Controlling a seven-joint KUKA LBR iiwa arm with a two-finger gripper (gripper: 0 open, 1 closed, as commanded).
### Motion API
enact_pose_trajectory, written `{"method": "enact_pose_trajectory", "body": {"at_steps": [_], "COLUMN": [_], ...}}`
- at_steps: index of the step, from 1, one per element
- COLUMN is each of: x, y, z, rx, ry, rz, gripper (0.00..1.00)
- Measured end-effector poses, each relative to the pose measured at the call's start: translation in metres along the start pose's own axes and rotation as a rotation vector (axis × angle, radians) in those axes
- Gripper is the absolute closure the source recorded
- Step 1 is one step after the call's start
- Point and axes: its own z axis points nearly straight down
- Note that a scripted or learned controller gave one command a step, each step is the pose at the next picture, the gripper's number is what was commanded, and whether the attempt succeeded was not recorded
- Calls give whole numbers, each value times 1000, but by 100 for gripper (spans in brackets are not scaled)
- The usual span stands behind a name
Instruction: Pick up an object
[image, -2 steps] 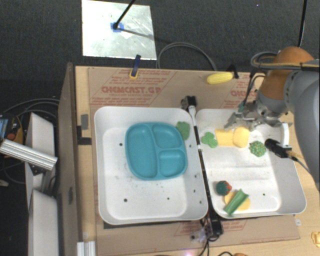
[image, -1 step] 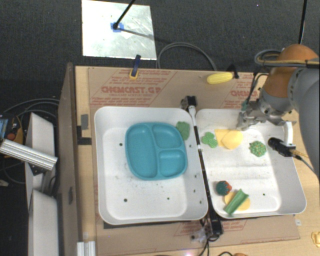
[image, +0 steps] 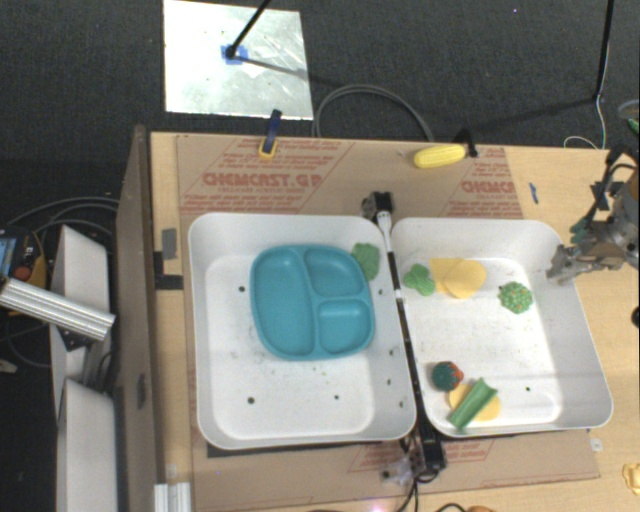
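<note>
The right bin (image: 575, 350) holds several toy foods: a flat yellow piece (image: 458, 277) with a small green piece (image: 419, 282) beside it, a leafy green piece (image: 515, 297), a red and green piece (image: 445, 375), and a green stick lying on a yellow piece (image: 472, 402). In the left bin (image: 215, 330), another green piece (image: 366, 260) sits at the upper right corner of a blue divided plate (image: 311, 301). My gripper (image: 567, 262) hangs over the right bin's far right corner, by the rim and apart from every object. Nothing shows in it.
A yellow corn-like toy (image: 438, 156) lies on the cardboard (image: 300, 170) behind the bins. A clamp (image: 379, 207) sits where the bins meet at the back. Cables run across the dark floor at the top and left.
</note>
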Motion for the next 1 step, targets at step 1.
{"method": "enact_pose_trajectory", "body": {"at_steps": [1], "x": [73], "y": [25], "z": [20], "rx": [4], "ry": [7], "rz": [-17], "gripper": [100]}}
